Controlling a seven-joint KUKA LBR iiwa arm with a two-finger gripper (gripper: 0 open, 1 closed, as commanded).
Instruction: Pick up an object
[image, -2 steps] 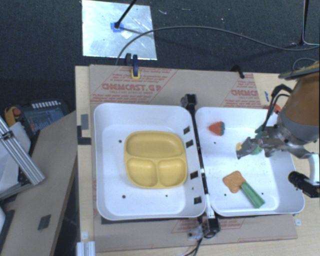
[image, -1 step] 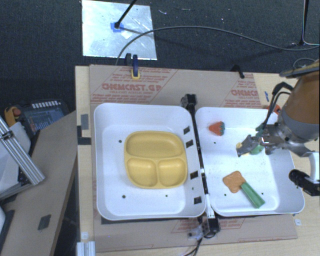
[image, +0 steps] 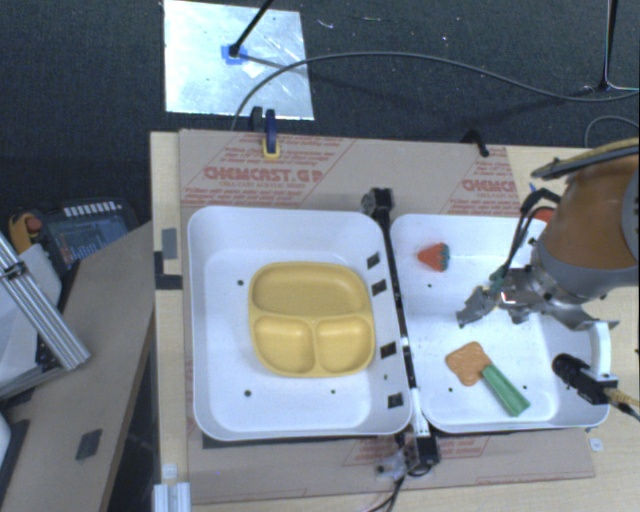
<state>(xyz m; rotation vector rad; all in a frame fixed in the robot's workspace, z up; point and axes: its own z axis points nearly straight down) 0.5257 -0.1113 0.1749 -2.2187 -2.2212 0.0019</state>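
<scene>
Nearest, low in the right bin (image: 440, 405), a spatula (image: 487, 375) is seen lying flat. Above it, the gripper (image: 480, 305) is poised, jaw state indeterminable. Farther back, a strawberry (image: 434, 257) is noted. A yellow tray (image: 308, 319) occupies the left bin (image: 215, 400).

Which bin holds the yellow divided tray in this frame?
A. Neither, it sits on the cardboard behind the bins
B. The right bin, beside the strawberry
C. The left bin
C: the yellow divided tray lies flat inside the left bin, while the strawberry sits in the right bin.
</scene>
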